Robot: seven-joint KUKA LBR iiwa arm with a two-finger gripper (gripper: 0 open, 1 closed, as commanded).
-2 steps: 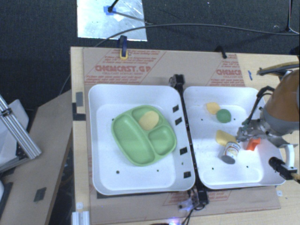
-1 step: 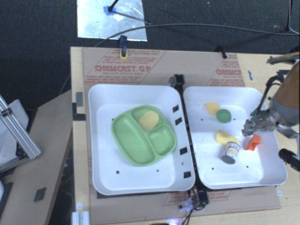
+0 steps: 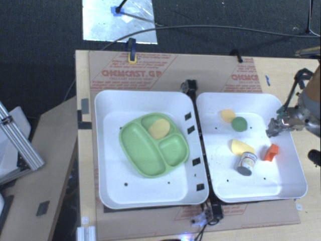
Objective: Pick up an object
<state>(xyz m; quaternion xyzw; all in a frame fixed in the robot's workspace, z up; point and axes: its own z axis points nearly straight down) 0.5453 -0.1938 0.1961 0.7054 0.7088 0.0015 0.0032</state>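
Observation:
The right bin (image 3: 281,185) holds a green ball (image 3: 239,124), a small yellow piece (image 3: 227,115), a yellow wedge (image 3: 241,146), a small can (image 3: 246,162) lying tilted, and an orange block (image 3: 271,152). My gripper (image 3: 275,127) hangs over the right rim of that bin, above and just right of the orange block, with nothing visibly between its fingers. In the left bin (image 3: 115,185) rests a green divided plate (image 3: 153,144) carrying a pale yellow object (image 3: 159,128) in its top compartment.
The two bins meet at a black-clipped seam (image 3: 196,139) on a cardboard sheet (image 3: 170,69). A metal plate (image 3: 119,14) lies beyond the bench, and cables cross the dark floor. An aluminium rail (image 3: 17,139) stands at the left.

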